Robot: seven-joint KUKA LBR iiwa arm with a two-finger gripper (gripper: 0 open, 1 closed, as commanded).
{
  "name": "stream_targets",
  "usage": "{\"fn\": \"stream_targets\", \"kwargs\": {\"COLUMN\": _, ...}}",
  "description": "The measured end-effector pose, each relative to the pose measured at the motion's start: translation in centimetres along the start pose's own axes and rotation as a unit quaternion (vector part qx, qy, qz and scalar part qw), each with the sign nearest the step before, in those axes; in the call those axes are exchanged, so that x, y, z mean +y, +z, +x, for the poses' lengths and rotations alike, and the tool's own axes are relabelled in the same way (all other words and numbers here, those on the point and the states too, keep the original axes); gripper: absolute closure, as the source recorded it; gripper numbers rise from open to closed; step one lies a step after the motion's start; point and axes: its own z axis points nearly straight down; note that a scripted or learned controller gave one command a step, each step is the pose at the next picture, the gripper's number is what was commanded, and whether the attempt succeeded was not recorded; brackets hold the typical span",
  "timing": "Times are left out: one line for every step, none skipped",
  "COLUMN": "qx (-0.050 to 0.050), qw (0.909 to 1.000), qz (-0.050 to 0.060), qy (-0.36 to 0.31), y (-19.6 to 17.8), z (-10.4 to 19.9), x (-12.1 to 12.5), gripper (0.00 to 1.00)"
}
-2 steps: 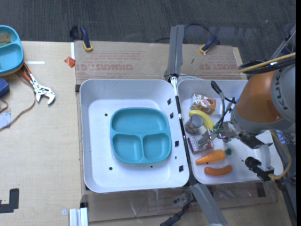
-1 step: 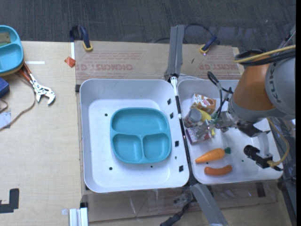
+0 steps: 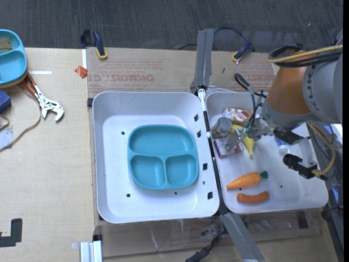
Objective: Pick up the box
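**Gripper low in the right bin, among the clutter**

Reached in from the right, with the gripper (image 3: 240,138) down in the right bin (image 3: 305,198) at the box (image 3: 228,146), which lay near that bin's left wall. Impossible to tell how the pincer stood. Just beside the box: a banana (image 3: 248,145), a can (image 3: 222,126), a snack packet (image 3: 238,114). Nearer the front, a carrot (image 3: 245,180) and a sausage (image 3: 253,197). In the left bin (image 3: 109,201), a blue divided plate (image 3: 162,156).

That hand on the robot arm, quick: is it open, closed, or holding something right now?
Hand: cannot be told; it is low in the right bin, among the items by the box.
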Motion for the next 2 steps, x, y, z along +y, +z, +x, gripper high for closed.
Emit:
{"fn": "stream_targets", "kwargs": {"qx": 0.002, "qw": 0.9995, "qz": 0.001, "qy": 0.032, "y": 0.0, "z": -0.6, "x": 0.7, "gripper": 0.00}}
{"fn": "stream_targets", "kwargs": {"qx": 0.015, "qw": 0.9994, "qz": 0.032, "qy": -0.003, "y": 0.4, "z": -3.5, "x": 5.9, "gripper": 0.00}}
